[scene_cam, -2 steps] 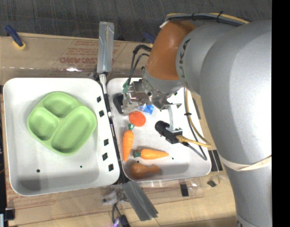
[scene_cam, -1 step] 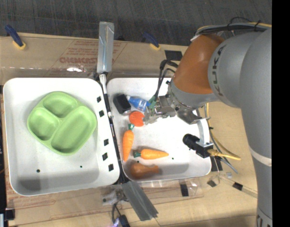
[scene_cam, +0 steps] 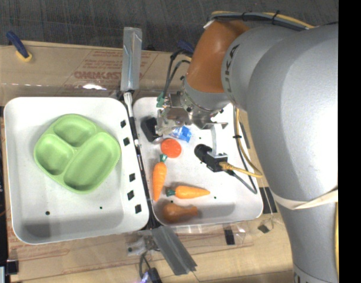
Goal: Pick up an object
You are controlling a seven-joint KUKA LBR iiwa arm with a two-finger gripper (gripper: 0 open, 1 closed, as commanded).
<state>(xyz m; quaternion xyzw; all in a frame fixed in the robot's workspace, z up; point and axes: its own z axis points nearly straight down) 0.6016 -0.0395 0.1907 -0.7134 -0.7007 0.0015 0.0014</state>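
On the bench, two shallow white bins are being viewed side by side. The left bin (scene_cam: 21, 175) is being occupied by a light green plastic plate with three compartments (scene_cam: 77, 152), lying flat near its middle. The right bin (scene_cam: 242, 187) is being shared by several toy foods: a round red-orange tomato-like piece (scene_cam: 171, 148), an orange carrot lying lengthwise (scene_cam: 159, 178) just below it, a second orange carrot with a green tip lying crosswise (scene_cam: 189, 191), and a brown sausage-shaped piece (scene_cam: 179, 211) near the front wall. A small blue item (scene_cam: 184, 135) is being partly hidden under the wrist. The two-finger gripper (scene_cam: 168, 122) is being held low over the upper left part of the right bin, just above the tomato-like piece; whether its fingers are spread or pressed together cannot be told. Both bins are being carried on brown cardboard sheeting (scene_cam: 80, 63), with dark grey flooring (scene_cam: 62, 5) being seen beyond.
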